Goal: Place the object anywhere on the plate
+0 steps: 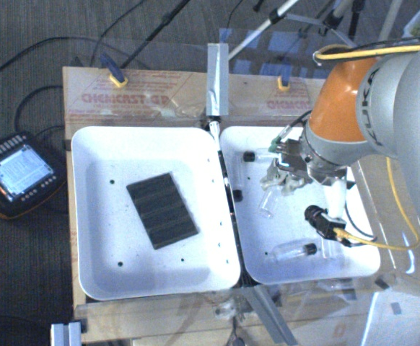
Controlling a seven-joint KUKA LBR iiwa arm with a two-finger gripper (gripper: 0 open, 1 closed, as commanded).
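A dark ridged rectangular plate (162,210) lies tilted in the middle of the left bin (94,150). A clear vial with a black cap (294,250) lies on its side near the front of the right bin (253,262). My gripper (273,187) hangs over the middle of the right bin, beneath the orange band of the arm. It is above and behind the vial, apart from it. A pale translucent piece (267,205) shows just below the gripper; I cannot tell what it is.
A small black item (248,156) sits near the back left of the right bin. A black and yellow cable (325,222) loops from the wrist over the bin's right side. The shared bin wall (226,193) runs between the plate and the gripper. A teach pendant (15,171) lies at the far left.
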